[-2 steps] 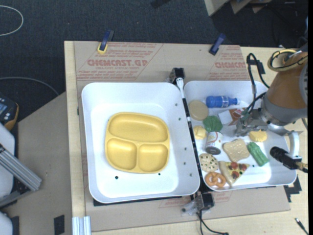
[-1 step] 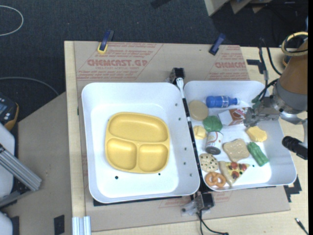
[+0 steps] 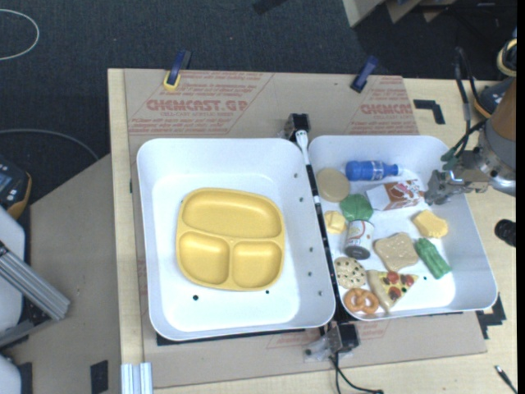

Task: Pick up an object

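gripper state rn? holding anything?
Gripper: over the right bin's right side, nothing seen between its fingers; open or shut cannot be told.

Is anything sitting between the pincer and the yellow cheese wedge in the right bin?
Nothing visible blocks it. The pincer hangs at the right bin's right side, and the yellow cheese wedge lies just below it in the view, uncovered. The green pickle lies beyond the wedge, not between.
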